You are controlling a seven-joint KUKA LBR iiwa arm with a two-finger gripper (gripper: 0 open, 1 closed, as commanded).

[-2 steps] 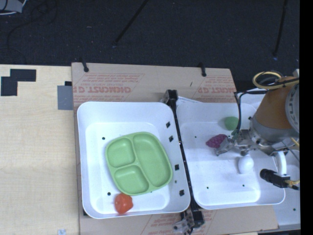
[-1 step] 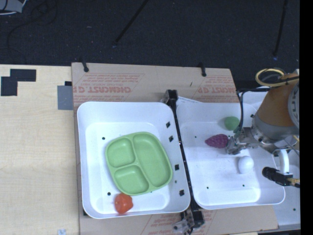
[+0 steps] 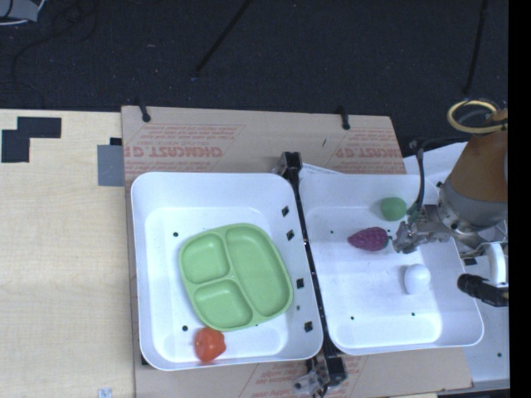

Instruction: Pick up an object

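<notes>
- Grey metal, with an orange band above it, makes up the arm's wrist (image 3: 479, 181), which leans in over the right-hand shallow white plastic bin (image 3: 377, 338).
- The small dark two-finger gripper (image 3: 406, 237) hangs low over that bin's floor; its tips are a blurred tangle, and I cannot tell whether they are spread or closed, nor whether anything sits between them.
- Just beside the tips, on the side away from the arm, lies a purple, bumpy, oval lump (image 3: 368, 239), looking like a berry-shaped toy; whether it touches the tips is unclear.
- Just beyond the tips, toward the bin's far wall, rests a smooth, rounded green ball-like object (image 3: 393, 208).
- Nearer than the tips, close by, sits a small white, glossy, egg-like object (image 3: 416, 279), pale against the bin floor.
- Well apart from the tips, the left-hand shallow white plastic bin (image 3: 158, 214) holds a light green, matte plastic plate with three compartments and rounded corners (image 3: 236, 276).
- At that plate's near corner lies a red-orange, rounded, soft-looking object (image 3: 209, 344).
- Both bins rest on a brown corrugated cardboard sheet with red print (image 3: 216, 143).
</notes>
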